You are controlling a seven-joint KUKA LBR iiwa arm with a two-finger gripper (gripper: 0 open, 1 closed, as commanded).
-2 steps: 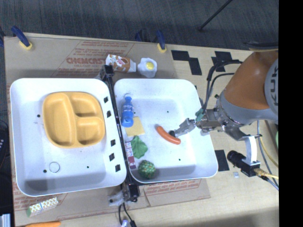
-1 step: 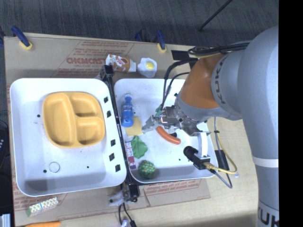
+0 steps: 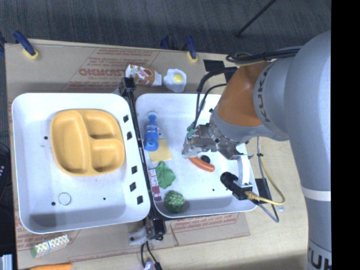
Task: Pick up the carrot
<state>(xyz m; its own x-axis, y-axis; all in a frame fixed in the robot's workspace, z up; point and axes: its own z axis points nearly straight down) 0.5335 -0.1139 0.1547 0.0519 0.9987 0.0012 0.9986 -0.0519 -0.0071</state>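
Gripper, finger state impossible to tell, hovers just at eleven o'clock of the carrot in the right bin.

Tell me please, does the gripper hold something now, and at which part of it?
It cannot be told. The gripper sits directly over the carrot in the right bin, hiding any contact.

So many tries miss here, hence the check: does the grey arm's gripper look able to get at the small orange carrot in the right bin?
Probably yes. The gripper sits right beside the small orange carrot, which lies on bare floor of the right white bin, apart from the other items.
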